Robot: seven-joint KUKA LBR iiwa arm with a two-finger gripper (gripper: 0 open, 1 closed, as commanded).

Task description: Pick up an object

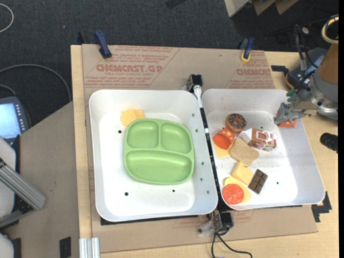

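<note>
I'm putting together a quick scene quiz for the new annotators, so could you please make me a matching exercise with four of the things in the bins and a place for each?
Things:
1. green divided plate
2. yellow cracker
3. chocolate doughnut
4. tomato slice

Places:
A. right bin, near its front edge, beside the chocolate bar
B. left bin, at the plate's far left corner
C. middle of the left bin
D. right bin, towards its far side, above the orange cup

Pairs: 1-C, 2-B, 3-D, 4-A
</note>
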